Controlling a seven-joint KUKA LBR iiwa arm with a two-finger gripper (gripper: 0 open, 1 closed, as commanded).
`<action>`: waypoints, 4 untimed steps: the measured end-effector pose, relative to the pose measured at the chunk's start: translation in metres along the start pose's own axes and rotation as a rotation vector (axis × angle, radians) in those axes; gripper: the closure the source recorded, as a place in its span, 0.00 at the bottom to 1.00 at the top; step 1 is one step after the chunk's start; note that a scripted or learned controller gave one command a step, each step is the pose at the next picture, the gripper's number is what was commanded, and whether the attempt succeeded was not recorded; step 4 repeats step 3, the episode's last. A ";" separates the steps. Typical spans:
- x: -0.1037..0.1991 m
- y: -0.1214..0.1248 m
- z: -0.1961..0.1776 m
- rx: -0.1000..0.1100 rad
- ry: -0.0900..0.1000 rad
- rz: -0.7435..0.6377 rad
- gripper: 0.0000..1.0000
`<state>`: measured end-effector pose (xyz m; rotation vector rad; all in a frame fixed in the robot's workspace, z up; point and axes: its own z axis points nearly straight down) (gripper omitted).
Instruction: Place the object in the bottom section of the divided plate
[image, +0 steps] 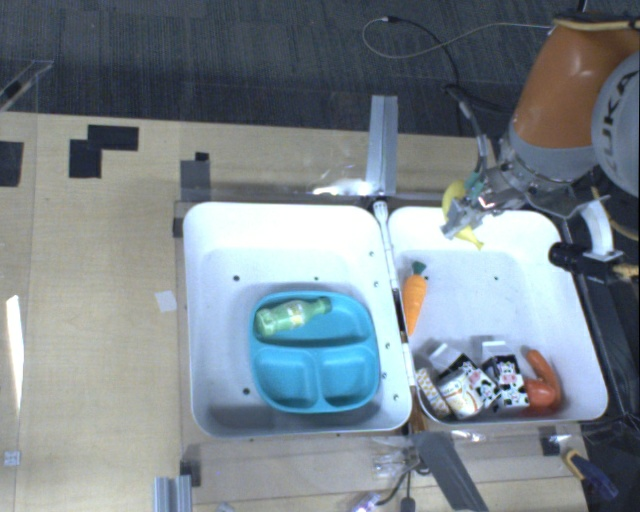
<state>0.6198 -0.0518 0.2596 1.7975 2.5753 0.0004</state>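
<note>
- I see a tan bench with two white bins: left bin, right bin.
- Arm comes in from upper right, wrist angled down-left over the right bin's back edge.
- Blue divided plate sits in the left bin; a green bottle lies in its top section.
- Gripper is clamped on a yellow banana.
- Carrot lies beside the divider.

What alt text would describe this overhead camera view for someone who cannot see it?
A robot arm's gripper hangs over the far edge of the right bin, with a yellow object at its tip. That bin holds a carrot and small toys; the left bin holds a blue divided plate with a green bottle in its top section.
</note>
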 end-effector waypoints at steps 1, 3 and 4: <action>0.000 0.000 0.000 0.000 0.000 0.000 0.00; 0.001 0.001 -0.010 -0.002 -0.001 -0.007 0.00; 0.001 0.001 -0.010 -0.002 -0.001 -0.007 0.00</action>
